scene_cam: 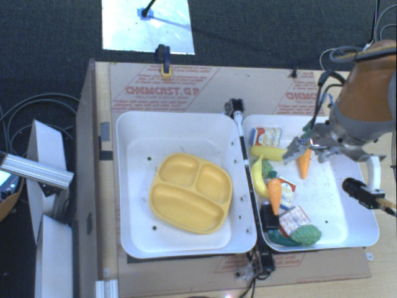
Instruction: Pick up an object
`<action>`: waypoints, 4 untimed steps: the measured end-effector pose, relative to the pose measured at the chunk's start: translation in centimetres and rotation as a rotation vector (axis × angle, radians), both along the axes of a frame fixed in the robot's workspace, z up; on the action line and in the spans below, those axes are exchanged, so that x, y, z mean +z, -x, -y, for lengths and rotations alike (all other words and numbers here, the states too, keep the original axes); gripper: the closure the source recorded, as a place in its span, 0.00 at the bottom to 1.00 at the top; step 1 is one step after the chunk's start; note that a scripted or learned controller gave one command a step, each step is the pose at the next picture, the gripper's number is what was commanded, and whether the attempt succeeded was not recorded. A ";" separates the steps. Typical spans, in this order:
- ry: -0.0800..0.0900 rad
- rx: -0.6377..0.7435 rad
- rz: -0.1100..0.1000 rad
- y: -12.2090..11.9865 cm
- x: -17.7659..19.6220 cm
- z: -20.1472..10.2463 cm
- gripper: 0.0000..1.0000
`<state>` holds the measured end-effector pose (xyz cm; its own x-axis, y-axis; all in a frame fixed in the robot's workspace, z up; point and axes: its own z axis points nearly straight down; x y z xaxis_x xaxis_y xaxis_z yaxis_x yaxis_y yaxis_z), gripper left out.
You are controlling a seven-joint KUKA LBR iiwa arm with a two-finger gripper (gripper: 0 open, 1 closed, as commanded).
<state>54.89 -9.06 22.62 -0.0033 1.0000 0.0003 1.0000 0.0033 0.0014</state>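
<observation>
The gripper [303, 149] hangs over the right bin [356, 228], fingers clamped on an orange carrot [304, 163]; next, a clean lift clear.

Both bins [133, 166] were white. A pale yellow divided tray [191, 192] sat in the left one. In the right bin [353, 219] were two orange carrots [304, 163] [275, 194], a yellow corn cob [268, 153], a knobbly green piece [305, 234], and red-and-white printed cartons [268, 136]. The arm [369, 98] was grey with an orange band. The bench board [205, 89] was tan with red lettering.
</observation>
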 end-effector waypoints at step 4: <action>-0.001 0.007 0.006 -3.1 -3.7 -6.3 1.00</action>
